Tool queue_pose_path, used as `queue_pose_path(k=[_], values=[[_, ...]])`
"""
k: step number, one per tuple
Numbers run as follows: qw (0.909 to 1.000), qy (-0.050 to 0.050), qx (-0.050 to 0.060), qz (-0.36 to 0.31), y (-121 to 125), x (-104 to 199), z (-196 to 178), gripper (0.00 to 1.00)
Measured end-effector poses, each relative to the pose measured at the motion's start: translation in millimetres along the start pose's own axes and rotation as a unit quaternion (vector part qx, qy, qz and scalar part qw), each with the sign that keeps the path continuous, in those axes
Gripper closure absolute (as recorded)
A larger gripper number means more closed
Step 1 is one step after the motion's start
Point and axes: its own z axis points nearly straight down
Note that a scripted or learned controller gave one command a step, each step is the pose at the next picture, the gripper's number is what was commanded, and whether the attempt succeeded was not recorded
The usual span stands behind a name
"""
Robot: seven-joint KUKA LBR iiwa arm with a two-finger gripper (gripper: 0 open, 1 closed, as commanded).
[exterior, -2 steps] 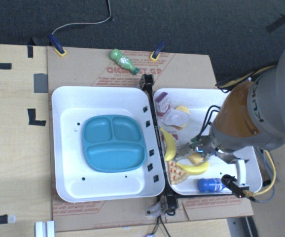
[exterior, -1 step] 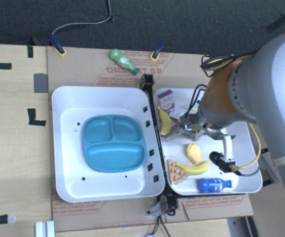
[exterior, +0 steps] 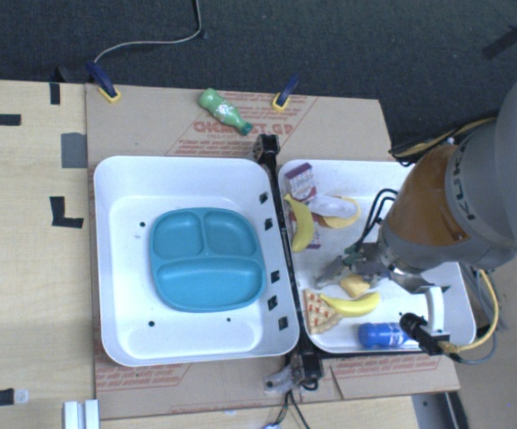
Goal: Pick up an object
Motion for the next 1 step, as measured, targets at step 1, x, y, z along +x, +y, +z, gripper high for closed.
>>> queue_pose_path(k=[1], values=[[1.0,-0.001,-0.001,0.0,0.6,-1.0,-9.8,1.0]])
